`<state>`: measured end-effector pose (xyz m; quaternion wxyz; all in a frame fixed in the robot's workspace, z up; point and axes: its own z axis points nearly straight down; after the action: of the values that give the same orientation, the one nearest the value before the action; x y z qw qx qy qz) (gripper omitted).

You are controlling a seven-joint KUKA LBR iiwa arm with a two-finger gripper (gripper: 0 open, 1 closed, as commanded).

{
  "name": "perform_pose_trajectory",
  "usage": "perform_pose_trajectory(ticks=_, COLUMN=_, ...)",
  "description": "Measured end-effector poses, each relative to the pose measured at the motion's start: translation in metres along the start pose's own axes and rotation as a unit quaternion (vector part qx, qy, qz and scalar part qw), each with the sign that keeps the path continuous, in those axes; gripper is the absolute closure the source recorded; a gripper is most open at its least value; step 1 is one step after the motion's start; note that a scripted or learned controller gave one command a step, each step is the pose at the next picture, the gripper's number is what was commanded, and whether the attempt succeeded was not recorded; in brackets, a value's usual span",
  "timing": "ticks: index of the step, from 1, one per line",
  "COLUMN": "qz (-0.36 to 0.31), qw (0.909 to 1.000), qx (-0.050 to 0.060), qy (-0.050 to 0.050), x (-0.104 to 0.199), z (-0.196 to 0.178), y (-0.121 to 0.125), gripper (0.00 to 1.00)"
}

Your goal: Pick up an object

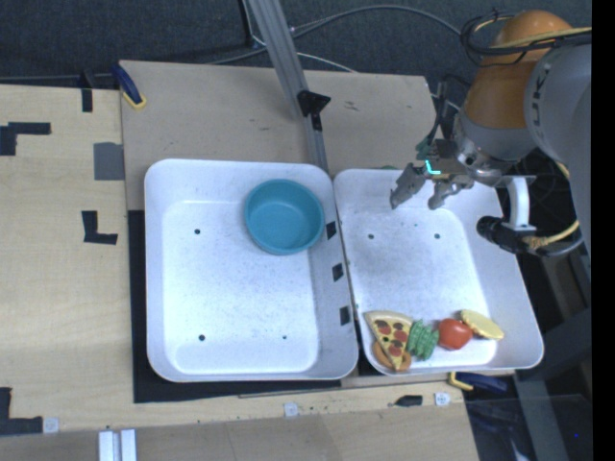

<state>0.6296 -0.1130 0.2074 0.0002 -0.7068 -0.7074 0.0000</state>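
Up near the far edge of the right bin (500,286) I can see my gripper (424,195), hanging just over the white floor. Its two fingers are spread apart and nothing sits between them, so it holds nothing right now. The toys I could pick are all at the other end of this same bin, huddled in the near corner close to me. A toy pizza slice (387,337) lies there, and a little green toy (421,339) is pressed up against it. Next comes a red tomato (455,333), and a yellow piece (481,325) rests just beside the tomato on its right. So the toys lie straight toward the near side from my gripper, well apart from it, with bare white floor between. I think the pizza slice is almost right below the gripper along the bin, while the tomato sits a bit more to the right. The pizza slice's long side runs slanted, from the bin's middle wall down toward the near rim. Over in the left bin (183,286) a blue bowl (282,216) stands by itself near the far wall, and it is farther across for me.
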Motion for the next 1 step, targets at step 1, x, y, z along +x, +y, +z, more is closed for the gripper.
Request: perform_pose_trajectory(ticks=1, qz=0.000, qw=1.0000, qx=0.000, qy=0.000, x=0.0000, z=0.0000, y=0.0000, gripper=0.00)
